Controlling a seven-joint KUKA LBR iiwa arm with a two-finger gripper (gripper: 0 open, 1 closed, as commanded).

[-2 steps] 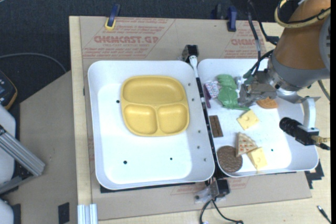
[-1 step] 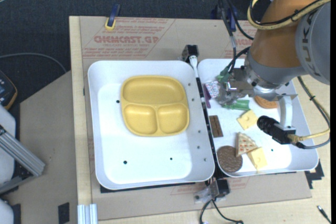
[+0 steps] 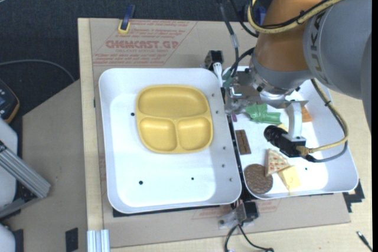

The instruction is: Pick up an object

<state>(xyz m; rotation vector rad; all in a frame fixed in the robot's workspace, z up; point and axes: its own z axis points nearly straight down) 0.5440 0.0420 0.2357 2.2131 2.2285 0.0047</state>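
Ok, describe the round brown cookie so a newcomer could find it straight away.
Start at the right bin, the one the arm reaches over, and go to its front left corner. The round brown cookie lies flat there, below the dark chocolate bar. It is the only disc; the sandwich wedge and yellow cheese block beside it are angular and paler.

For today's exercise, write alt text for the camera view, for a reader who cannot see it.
A grey and orange robot arm reaches down into the right white bin, above a green object, a brown disc and yellow wedges. The left white bin holds a yellow divided tray.
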